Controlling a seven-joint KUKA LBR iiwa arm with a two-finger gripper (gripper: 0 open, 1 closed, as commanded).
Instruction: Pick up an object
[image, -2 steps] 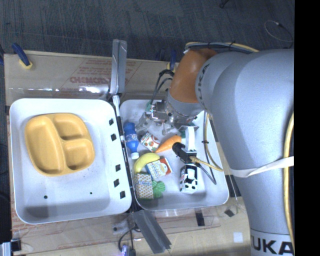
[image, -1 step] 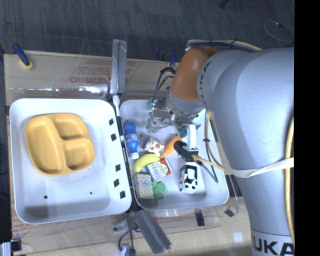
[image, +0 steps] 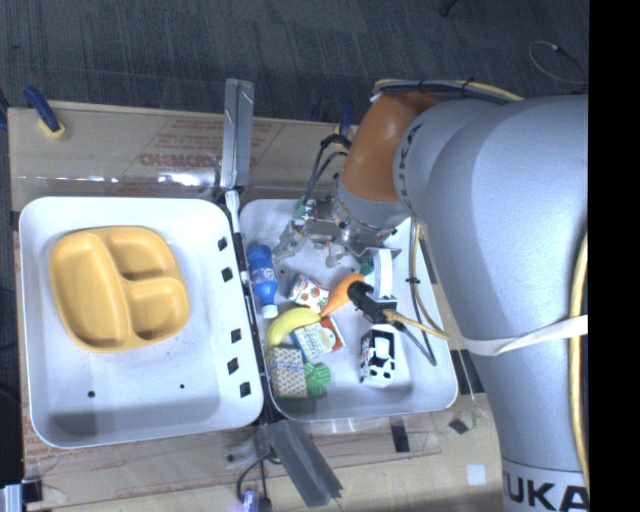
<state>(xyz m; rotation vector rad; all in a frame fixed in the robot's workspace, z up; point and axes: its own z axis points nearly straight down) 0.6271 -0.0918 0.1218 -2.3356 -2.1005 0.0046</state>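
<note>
My gripper (image: 322, 248) hangs over the back part of the right bin (image: 432, 385), under the orange wrist band. Just in front of it lie a small red and green carton (image: 310, 295) and an orange carrot (image: 343, 291). A blue bottle (image: 260, 272) lies by the bin's left wall. Nearer the front are a yellow banana (image: 291, 323), a juice box (image: 319, 341), a black and white cow-patterned box (image: 379, 358), a green ball (image: 318, 377) and a mesh-patterned piece (image: 286, 371). I see nothing held in the gripper.
The left bin (image: 60, 410) holds a yellow divided tray (image: 120, 285). A grey divider (image: 236, 140) with black clips runs between the bins. The big grey arm body (image: 510, 250) covers the right side of the bench.
</note>
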